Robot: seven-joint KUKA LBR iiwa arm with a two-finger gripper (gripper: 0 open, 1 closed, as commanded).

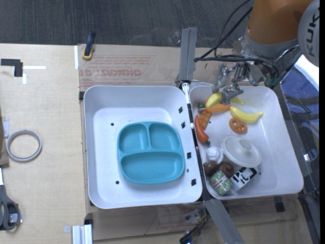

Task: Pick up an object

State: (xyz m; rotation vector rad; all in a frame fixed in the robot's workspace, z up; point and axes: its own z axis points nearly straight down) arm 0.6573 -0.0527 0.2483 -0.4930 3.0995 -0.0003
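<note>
While the gripper [231, 88] hangs over the right bin's [277, 179] far end, finger state indeterminate, nothing visibly held, the banana [247, 115] lies just nearer and right, long axis left-right.

On my counter [45, 100] the left bin [94, 136] holds a divided plate [151, 153], while the right bin [277, 151] holds two bananas [246, 115] at its far end, a pretzel [237, 126] just nearer and a lidded cup [242, 152] nearest.
</note>
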